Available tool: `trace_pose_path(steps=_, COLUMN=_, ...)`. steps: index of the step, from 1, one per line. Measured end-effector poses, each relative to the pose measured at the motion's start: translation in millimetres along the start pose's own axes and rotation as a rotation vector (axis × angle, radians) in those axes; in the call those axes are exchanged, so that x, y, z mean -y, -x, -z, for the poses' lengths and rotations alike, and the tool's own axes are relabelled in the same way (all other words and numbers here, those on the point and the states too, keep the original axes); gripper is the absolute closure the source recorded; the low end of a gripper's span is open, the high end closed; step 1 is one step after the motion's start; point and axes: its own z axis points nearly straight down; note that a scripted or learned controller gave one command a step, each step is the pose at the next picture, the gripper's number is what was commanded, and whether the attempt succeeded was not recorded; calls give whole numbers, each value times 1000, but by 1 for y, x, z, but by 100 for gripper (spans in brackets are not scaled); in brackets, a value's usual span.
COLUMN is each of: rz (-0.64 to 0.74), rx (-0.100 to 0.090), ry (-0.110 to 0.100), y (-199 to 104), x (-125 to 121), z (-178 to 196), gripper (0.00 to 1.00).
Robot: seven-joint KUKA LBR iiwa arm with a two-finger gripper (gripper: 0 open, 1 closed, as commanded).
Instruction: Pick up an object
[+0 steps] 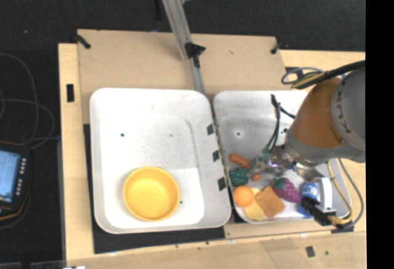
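The right bin point(246, 114) holds a heap of small toys near its front. Among them are an orange carrot-like piece point(239, 160), a dark green piece point(237, 175), an orange ball point(244, 196), a tan bread-like piece point(269, 201), a purple grape cluster point(287, 190) and a blue object point(309, 191). My gripper point(268, 165) hangs low over the heap, just right of the carrot piece and above the bread piece. The arm's orange band point(317, 117) rises behind it.
The left bin point(148, 120) holds a yellow bowl point(151, 193) at its front. A metal pole point(178, 21) slants up from between the bins. Scissors point(300, 76) lie on the bench behind the right bin. A tablet point(9, 178) sits at far left.
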Motion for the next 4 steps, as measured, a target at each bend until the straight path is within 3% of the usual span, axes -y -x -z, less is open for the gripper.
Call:
trace_pose_path(steps=1, rz=-4, rx=0, ry=7, y=1, x=-2, z=13, gripper=100)
trace_pose_path(steps=4, rz=8, rx=-5, ry=7, y=9, x=-9, z=161, gripper=100)
